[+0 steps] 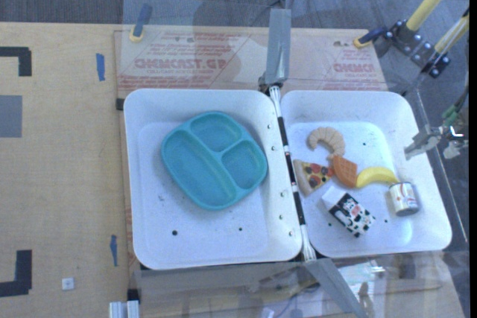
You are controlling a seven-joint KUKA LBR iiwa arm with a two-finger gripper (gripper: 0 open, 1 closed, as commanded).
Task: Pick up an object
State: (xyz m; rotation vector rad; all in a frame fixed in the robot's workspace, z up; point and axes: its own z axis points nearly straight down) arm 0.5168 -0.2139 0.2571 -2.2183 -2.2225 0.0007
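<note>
A pale wooden bench marked with black tape corners carries two shallow white bins side by side, with grey carpet beyond. Nearest the camera in the right bin lies a small black-and-white carton, tilted on a diagonal, and just right of it a little white can on its side. A step farther back sit a pizza slice toy, an orange waffle-like piece and a banana, the last two touching; beyond them, a croissant. The left bin holds a teal divided plate.

The gripper shows at the right bin's far right rim, too small and blurred to tell how its fingers stand or whether they carry anything. The can and banana lie nearest it, toward the camera and to its left; the banana's long axis runs roughly left to right.
</note>
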